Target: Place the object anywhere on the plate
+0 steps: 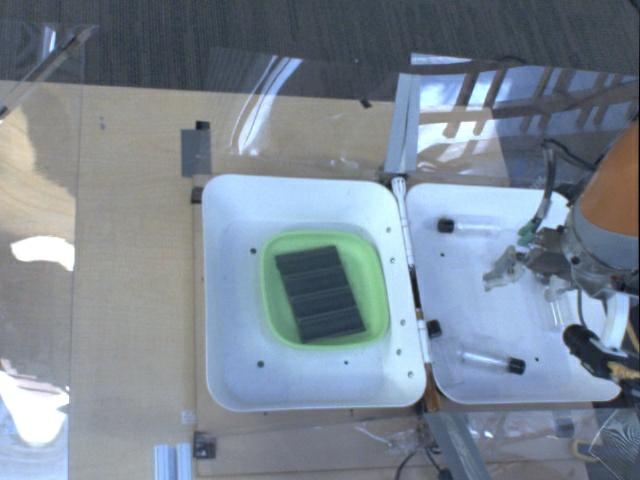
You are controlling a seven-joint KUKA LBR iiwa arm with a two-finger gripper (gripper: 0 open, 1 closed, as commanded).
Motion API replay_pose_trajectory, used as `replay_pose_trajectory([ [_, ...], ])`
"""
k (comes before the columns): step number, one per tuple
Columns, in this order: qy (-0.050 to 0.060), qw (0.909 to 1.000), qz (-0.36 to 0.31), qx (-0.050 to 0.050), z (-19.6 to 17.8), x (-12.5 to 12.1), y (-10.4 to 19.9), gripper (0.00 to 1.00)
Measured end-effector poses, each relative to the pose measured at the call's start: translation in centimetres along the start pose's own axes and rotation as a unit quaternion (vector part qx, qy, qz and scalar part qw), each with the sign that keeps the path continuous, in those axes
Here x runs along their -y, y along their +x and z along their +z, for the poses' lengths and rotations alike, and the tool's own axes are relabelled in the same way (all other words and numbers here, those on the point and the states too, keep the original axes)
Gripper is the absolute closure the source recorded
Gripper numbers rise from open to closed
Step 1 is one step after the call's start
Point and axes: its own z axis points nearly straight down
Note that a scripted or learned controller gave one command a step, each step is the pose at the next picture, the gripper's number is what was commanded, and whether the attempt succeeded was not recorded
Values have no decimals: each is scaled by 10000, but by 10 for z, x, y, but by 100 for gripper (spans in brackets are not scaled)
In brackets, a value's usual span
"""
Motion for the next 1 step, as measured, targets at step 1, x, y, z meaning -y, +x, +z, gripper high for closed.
replay_pose_trajectory([
  [1, -2, 9990, -443, 11, 6, -53, -46, 0],
])
